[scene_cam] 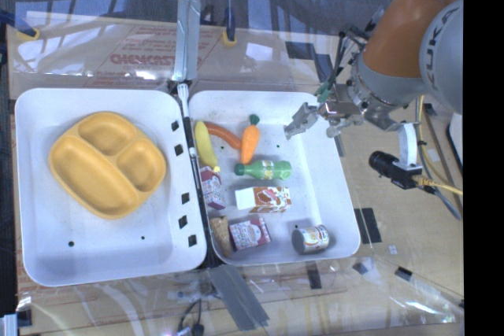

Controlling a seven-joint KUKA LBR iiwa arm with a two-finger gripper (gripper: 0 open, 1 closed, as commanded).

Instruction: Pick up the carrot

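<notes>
The carrot (250,142) is orange with a small green top. It lies near the back of the right bin (335,193), pointing toward the front. My gripper (317,123) hangs over the bin's back right corner, to the right of the carrot and apart from it. Its fingers (299,122) are spread open with nothing between them.
Around the carrot lie a red-orange sausage-like piece (223,135), a yellow banana (205,144) and a green bottle (264,169). Nearer the front are a carton (264,199), a brown packet (250,233) and a can (311,238). The left bin (39,248) holds a yellow divided plate (108,163).
</notes>
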